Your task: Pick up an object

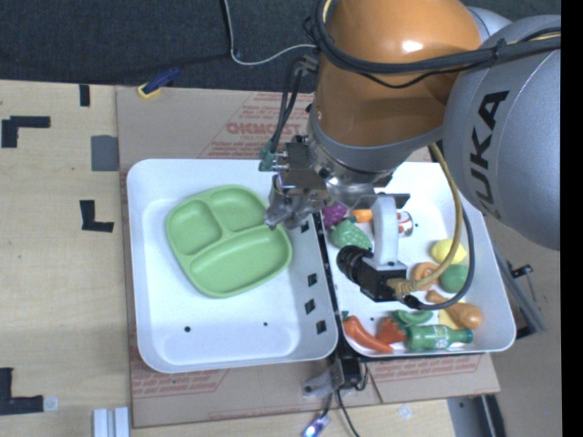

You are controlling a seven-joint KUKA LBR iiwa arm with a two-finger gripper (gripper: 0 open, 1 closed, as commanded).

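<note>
A: What stands on the bench?

B: 2 shallow white plastic bins side by side on a brown cardboard sheet (pixel 228 126). The left bin (pixel 155 280) holds a light green plastic plate with 3 compartments (pixel 229 238), lying flat in the far half of that bin. The right bin (pixel 487 271) holds many small toy foods.

A: Which ones can you name?

B: A green bottle with a white label (pixel 439 337) lies at the near edge, an orange-red carrot-like piece (pixel 363 333) is left of it, a yellow rounded piece (pixel 449 251) is at the right side, a green leafy piece (pixel 349 236) and a small purple piece (pixel 336 214) are near the wall between the bins. The label on the bottle is too small to read.

A: Where is the gripper?

B: The gripper (pixel 290 209) is low above the wall between the 2 bins, touching or almost touching the right edge of the green plate. Whether the fingers are spread or pressed together, I cannot tell; they are dark and partly hidden under the wrist.

A: Any writing?

B: On the grey arm (pixel 510 135) I read the letters "UKA" in black, cut by the edge of the orange band (pixel 396 53). The cardboard has red printed text, not readable. A black cable (pixel 228 25) runs over the dark surface at the far side.
</note>
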